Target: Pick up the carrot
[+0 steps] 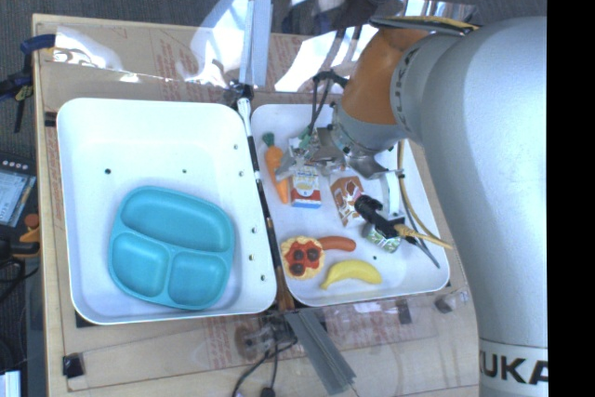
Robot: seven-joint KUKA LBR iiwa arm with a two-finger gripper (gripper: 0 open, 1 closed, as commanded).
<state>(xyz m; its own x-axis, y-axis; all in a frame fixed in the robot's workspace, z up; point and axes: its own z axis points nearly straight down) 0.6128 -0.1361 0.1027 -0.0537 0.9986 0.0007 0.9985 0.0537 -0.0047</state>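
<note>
The carrot [277,170], orange with a small green top, lies along the left wall of the right bin [420,217], pointing toward the front. My gripper [310,154] hangs low over the back of that bin, just right of the carrot's upper end and above a small carton. Nothing can be seen held in it. The arm's orange band [372,88] and grey body cover the bin's back right part.
Beside the carrot stands a small red-and-white carton [306,190], then a brown snack packet [346,198]. A green can [386,240], a sausage [337,244], a toy pizza [302,256] and a banana [351,273] lie nearer the front. The left bin [84,135] holds a blue divided plate [172,246].
</note>
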